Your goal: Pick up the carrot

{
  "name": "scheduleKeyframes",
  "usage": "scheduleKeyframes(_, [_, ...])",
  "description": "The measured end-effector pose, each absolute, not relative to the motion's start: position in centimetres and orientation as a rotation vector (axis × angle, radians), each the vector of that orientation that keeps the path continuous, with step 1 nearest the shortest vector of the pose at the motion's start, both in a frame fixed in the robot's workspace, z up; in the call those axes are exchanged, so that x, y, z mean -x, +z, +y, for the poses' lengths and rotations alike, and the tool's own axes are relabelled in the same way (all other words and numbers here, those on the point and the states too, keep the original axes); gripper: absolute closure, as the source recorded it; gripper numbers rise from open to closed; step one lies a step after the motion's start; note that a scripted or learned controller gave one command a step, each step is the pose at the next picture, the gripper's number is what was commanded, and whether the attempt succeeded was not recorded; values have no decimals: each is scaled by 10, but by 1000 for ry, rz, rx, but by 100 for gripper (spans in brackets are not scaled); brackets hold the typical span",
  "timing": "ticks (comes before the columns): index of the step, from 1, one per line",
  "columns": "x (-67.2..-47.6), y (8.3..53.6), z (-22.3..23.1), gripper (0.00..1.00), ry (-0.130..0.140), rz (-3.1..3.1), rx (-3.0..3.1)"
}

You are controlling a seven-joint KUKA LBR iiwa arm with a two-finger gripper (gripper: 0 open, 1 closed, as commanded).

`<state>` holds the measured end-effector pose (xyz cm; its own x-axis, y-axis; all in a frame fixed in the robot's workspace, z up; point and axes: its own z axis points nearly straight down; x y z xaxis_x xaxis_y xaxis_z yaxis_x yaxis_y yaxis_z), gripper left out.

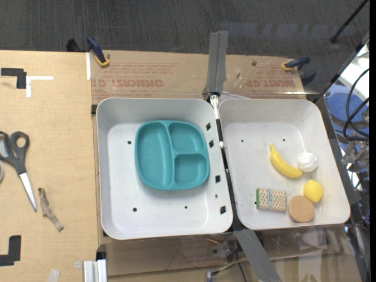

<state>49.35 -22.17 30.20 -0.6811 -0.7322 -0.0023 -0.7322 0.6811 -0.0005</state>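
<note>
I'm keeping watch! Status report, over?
Right bin: banana, lemon, white lump, tan disc, speckled block. Left bin: teal plate. Over.

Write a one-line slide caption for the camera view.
Teal divided plate in left bin; banana, lemon and other items in right bin.

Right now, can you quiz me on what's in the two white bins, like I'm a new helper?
1. True or false: the teal divided plate lies in the right bin.
2. Which lies nearest the lemon? A) the round tan disc B) the scissors C) the teal divided plate
3. Fill in: the plate has ___ compartments.

Key: 1 false, it lies in the left bin. 2 A. 3 three.
</note>
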Motion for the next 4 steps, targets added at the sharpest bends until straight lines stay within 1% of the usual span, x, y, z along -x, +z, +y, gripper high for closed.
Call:
scheduleKeyframes(1, [-499, 414, -222, 100, -6, 2547, 1826])
scheduleKeyframes(2, [-479, 323, -221, 100, 4, 2217, 2221])
scheduleKeyframes(3, [-480, 390, -220, 100, -4, 1666, 2655])
scheduleKeyframes(4, [-480, 361, -204, 100, -6, 769, 3038])
